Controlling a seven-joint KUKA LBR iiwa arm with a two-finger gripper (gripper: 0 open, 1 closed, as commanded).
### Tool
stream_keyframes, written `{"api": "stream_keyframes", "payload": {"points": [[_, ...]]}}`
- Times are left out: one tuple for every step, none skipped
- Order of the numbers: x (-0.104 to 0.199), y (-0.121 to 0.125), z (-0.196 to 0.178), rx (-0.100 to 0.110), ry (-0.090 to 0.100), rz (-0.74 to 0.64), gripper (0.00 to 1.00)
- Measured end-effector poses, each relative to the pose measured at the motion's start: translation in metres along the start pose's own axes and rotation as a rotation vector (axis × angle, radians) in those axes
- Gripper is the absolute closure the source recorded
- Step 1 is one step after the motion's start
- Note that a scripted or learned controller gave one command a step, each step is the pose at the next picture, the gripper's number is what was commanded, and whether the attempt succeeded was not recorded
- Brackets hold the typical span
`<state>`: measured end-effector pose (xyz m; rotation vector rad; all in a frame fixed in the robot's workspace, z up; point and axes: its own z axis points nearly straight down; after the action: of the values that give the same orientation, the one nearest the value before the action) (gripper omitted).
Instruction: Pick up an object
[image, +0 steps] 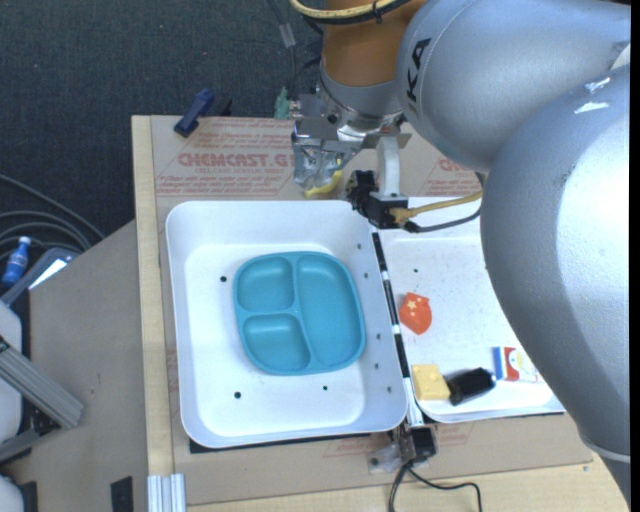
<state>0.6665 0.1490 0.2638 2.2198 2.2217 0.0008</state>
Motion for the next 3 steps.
{"api": "stream_keyframes", "payload": {"points": [[0.008, -0.044, -0.009, 0.004, 0.0, 0.0, 1.0], [0.008, -0.044, -0.009, 0.004, 0.0, 0.0, 0.0], [0.01, -0.044, 0.158, 0.008, -0.002, 0.002, 0.0]]}}
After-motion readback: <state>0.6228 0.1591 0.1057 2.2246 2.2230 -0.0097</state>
